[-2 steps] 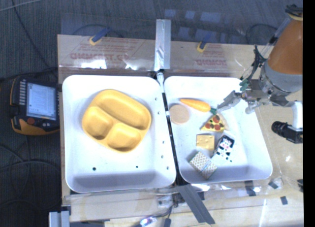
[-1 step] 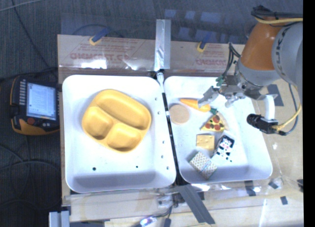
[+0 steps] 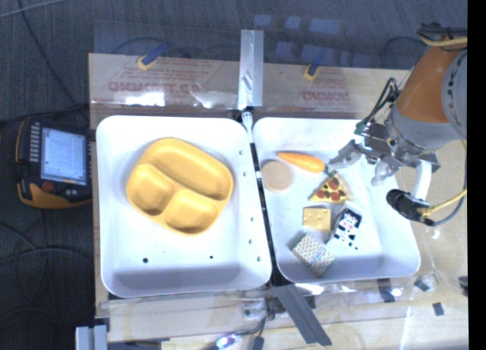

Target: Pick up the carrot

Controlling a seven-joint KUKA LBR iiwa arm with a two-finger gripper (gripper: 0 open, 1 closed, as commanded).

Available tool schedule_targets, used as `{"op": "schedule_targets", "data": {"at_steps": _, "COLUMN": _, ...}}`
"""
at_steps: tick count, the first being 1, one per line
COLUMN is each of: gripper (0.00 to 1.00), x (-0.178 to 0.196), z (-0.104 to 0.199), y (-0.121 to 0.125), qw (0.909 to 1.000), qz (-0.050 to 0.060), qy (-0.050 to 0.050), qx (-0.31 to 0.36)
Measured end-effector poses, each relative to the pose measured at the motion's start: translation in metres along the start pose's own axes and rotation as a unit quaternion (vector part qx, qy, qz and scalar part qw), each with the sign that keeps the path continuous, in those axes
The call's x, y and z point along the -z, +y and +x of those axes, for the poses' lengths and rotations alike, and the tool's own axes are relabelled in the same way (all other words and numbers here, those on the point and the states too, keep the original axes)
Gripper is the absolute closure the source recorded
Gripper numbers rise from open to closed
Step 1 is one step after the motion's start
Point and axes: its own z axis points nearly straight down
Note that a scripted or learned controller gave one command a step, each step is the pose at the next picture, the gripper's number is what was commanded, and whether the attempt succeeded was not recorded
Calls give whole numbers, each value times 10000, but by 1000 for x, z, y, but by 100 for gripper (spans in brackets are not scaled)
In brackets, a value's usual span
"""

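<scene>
Here, 2 white bins (image 3: 114, 189) sit side by side; the left one carries a yellow tray (image 3: 180, 183). The arm (image 3: 425, 98) leans in so its gripper (image 3: 357, 151), fingers apart and empty, sits just right of the carrot (image 3: 301, 162) in the right bin, ready to close.

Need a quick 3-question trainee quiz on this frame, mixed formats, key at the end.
1. True or false: the carrot lies in the right bin.
2. What sits directly below the carrot's right end? A) pizza slice toy B) yellow divided tray C) tan disc
3. Fill in: the end effector is to the carrot's ____ in the camera view.

Key: 1 true; 2 A; 3 right.
</scene>
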Motion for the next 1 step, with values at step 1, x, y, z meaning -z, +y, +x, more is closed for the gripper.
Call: {"op": "schedule_targets", "data": {"at_steps": 1, "gripper": 0, "x": -90, "z": 55, "y": 37, "qw": 9998, "qz": -9, "qy": -18, "qx": 183}}
